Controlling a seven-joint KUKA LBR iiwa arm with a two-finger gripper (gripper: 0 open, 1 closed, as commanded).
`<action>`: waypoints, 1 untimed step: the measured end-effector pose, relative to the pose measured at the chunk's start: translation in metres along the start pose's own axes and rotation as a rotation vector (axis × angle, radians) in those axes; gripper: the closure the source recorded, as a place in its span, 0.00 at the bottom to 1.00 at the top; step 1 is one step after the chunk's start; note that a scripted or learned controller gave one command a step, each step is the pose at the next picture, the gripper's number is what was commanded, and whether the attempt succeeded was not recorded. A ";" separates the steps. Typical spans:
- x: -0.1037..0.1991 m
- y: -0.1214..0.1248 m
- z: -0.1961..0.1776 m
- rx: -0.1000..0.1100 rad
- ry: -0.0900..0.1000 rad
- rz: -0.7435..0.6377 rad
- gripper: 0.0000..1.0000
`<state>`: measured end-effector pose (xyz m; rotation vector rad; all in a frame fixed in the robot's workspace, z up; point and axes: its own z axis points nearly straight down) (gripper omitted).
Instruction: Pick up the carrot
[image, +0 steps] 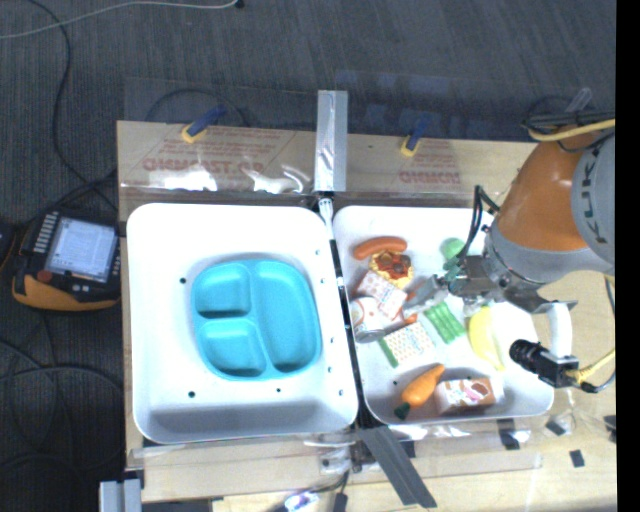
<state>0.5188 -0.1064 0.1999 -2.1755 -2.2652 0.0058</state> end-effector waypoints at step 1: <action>-0.011 -0.036 0.081 0.002 0.003 0.043 0.00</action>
